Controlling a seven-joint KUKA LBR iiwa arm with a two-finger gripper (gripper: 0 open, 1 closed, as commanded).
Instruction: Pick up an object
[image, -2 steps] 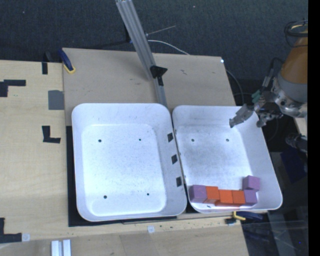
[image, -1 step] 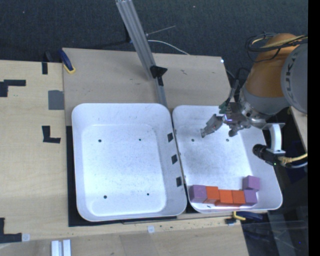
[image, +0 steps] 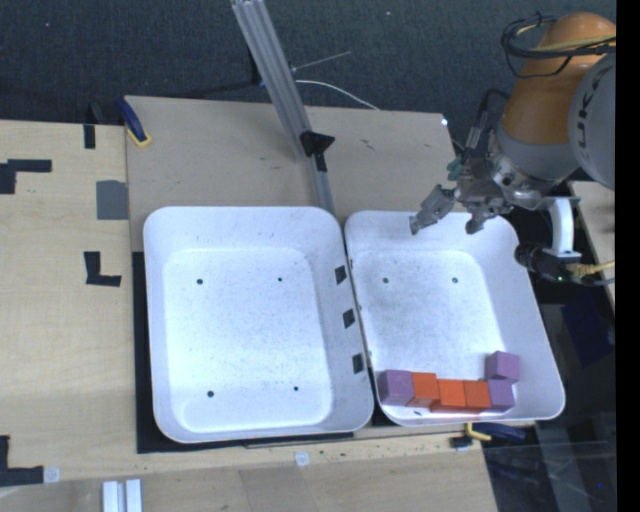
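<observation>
Bench (image: 230, 150) is bearing two white bins side by side. Left bin (image: 245, 320) is lying next to the right bin (image: 450, 300), whose near edge is holding a row of blocks: orange blocks (image: 452, 392) flanked by purple blocks (image: 398, 386). Gripper (image: 446, 222) is hovering over that bin's far rim, fingers spread apart and gripping nothing.

You see two bins (image: 250, 225) of smooth white plastic — speckled dark — on a matt wooden bench (image: 200, 150).
</observation>
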